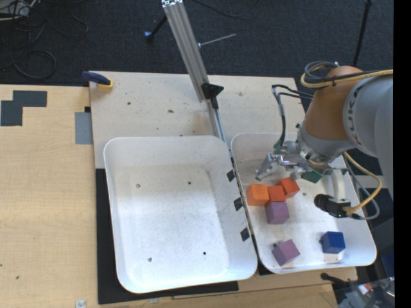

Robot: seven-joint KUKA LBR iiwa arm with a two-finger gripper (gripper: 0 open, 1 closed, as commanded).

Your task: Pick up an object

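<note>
Pincer (pixel 277 162) hung over your right bin (pixel 359 252), just above the orange blocks (pixel 258 194); you couldn't tell its opening. Blocks sat clustered mid-bin, none with a clear long axis.

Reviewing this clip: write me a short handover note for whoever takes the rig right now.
Gripper: low over the right white bin, just above the block cluster; nothing seen held.
Objects, all in the right bin: large orange cube, small orange cube, purple cube touching them; second purple cube nearer the front; blue cube at the front right.
Done: no pick yet.
Left: grasp and lift one cube.
</note>
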